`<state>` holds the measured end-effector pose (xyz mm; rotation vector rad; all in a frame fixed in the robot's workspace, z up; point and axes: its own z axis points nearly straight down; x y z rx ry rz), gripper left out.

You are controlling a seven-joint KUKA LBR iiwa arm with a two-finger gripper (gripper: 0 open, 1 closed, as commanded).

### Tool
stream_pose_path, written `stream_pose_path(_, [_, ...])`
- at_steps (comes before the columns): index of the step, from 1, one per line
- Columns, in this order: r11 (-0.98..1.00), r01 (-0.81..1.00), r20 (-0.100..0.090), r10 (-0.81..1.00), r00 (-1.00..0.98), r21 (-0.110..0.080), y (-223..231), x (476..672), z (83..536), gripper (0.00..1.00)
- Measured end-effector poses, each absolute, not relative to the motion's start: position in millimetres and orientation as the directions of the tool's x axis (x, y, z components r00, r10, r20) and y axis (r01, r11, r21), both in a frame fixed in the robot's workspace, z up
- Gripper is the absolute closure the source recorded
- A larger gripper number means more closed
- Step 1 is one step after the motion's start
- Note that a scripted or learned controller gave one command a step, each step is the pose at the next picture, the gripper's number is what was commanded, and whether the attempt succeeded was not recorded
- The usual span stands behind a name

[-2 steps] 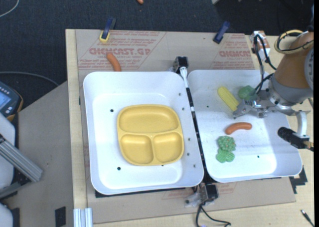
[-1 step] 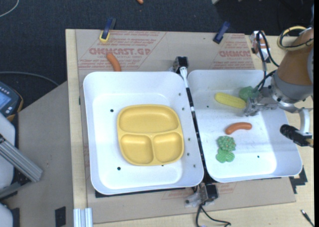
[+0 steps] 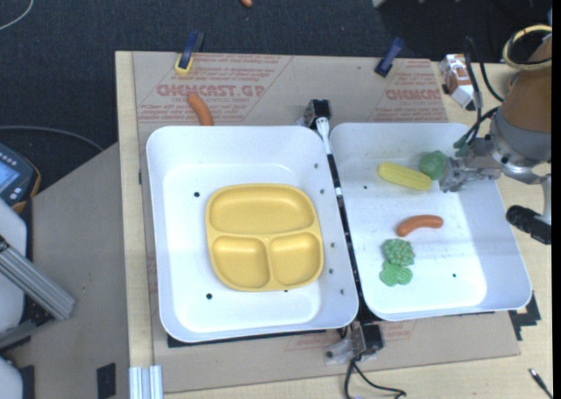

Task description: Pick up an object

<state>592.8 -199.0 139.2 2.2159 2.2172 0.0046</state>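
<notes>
Item: broccoli, lower right bin; sausage above it; corn and green toy upper part. Jaws' state: cannot tell, gripper just beside green toy. Advice: centre over toy, descend vertically, avoid nudging corn.

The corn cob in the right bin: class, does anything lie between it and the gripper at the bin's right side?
Yes. A green leafy toy vegetable sits right at the gripper, between it and the corn cob, close to the cob's right end. The sausage and broccoli lie nearer the camera, off that line.
</notes>
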Motion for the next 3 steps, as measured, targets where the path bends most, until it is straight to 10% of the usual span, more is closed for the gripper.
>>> stream_pose_path(3, [0.007,1.0,0.002,1.0,-0.007,0.002,-147,602.8,237,1.0])
